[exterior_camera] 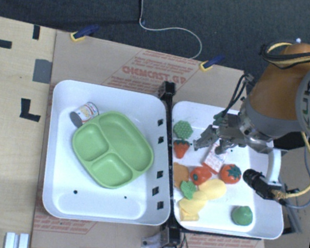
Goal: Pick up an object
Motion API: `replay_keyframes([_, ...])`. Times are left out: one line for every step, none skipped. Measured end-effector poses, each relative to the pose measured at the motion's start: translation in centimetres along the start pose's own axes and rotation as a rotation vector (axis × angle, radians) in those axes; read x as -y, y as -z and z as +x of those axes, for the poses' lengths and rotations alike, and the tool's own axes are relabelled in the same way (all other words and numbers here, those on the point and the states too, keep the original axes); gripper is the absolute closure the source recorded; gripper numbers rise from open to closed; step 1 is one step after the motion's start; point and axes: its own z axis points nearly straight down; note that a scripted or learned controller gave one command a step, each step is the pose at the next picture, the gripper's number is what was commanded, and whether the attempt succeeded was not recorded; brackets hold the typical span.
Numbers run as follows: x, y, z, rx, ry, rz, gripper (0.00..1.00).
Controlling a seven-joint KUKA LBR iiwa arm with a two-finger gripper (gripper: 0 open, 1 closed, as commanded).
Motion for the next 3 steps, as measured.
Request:
replay_keyframes([2.6,-0.5,5.0,0.001,0.0,0.001,1.0])
replay_keyframes([4.1,-2.2,6.1,0.002,-0.004,0.001,1.0])
replay_keyframes([5.6,-2.0,6.3,0.002,-0.005,0.0,1.0])
